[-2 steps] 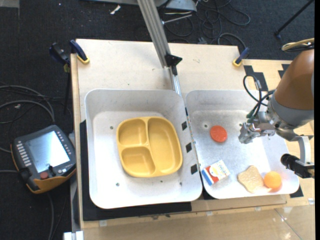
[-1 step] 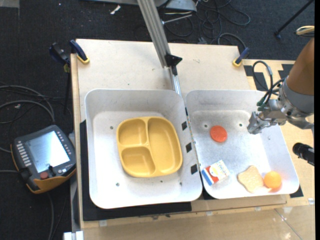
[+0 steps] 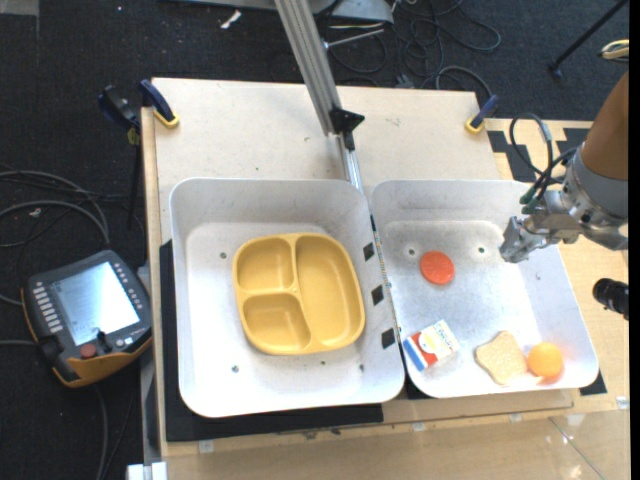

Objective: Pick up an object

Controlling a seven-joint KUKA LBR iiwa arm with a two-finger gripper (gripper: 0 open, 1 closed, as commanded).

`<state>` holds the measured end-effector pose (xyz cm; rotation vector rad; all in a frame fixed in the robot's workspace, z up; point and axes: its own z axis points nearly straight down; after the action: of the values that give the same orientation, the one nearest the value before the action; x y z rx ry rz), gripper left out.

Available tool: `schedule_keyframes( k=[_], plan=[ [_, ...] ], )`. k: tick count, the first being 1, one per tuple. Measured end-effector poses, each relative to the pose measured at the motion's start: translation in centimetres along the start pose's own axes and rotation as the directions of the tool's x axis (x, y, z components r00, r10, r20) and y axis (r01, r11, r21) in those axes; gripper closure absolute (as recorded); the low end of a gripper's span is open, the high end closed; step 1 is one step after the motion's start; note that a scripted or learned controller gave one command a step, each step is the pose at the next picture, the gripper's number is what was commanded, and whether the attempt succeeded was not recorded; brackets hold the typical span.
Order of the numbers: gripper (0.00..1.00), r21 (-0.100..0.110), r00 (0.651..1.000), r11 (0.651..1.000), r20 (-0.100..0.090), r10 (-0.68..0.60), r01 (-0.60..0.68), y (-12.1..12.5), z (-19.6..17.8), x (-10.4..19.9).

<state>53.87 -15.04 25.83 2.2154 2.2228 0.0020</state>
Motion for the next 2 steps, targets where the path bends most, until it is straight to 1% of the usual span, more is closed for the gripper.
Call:
schedule_keyframes(
  k=[1,2],
  plan=[
    [1.00,0.001,1.000,1.000,-0.002,-0.004,0.004,2.0,0.4,4.1],
    [1.00,0.000,1.000,1.000,-0.003,-0.005,0.005,4.2,0.2,9.1]
  ],
)
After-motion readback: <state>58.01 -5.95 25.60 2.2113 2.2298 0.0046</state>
